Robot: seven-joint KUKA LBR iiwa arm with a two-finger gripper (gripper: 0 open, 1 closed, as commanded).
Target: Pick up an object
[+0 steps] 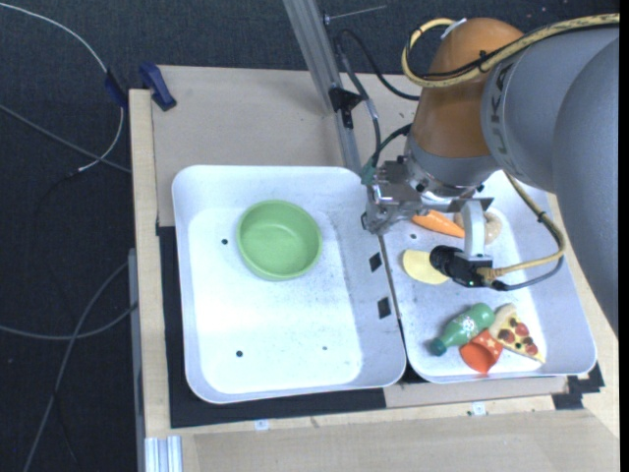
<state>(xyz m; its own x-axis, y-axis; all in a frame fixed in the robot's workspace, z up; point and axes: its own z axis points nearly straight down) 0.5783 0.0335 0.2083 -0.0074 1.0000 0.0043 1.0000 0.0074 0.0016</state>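
My gripper hangs under the orange-banded wrist at the left rim of the right bin, over the divide between the two bins. An orange carrot lies just right of it, partly under the wrist. Below that is a flat yellow piece. Toward the front of the right bin lie a green bottle, a red piece and a pizza slice. A pale round item peeks out behind the wrist. Nothing is visible in the gripper's grasp.
The left bin holds a green bowl in its far half. A metal pole slants up from between the bins at the back. The grey arm covers the right bin's far right part.
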